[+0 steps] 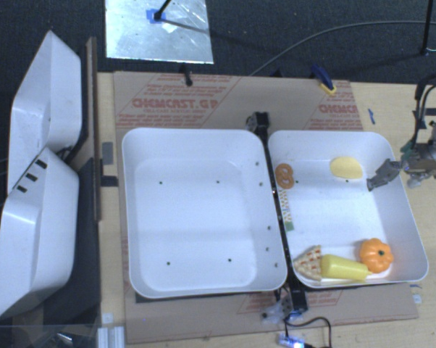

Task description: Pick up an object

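The right bin [392, 216] holds several small objects. A pale yellow rounded piece [346, 168] lies near its far side, and a brown pretzel [284, 175] lies by its left wall. Along the near wall sit an orange pumpkin [376, 255], a yellow oblong piece [342, 267] and a pizza slice [309, 262]. My gripper [383, 174] reaches in over the right wall of this bin, just right of the pale yellow piece and apart from it. Nothing shows in its grasp.
The left bin [142, 194] stands beside the right one, with a dark divider strip [279, 209] between them. Two white covers [37, 172] lie off the bench at the left. A metal plate [158, 20] lies beyond the bench. Cables run at the far right.
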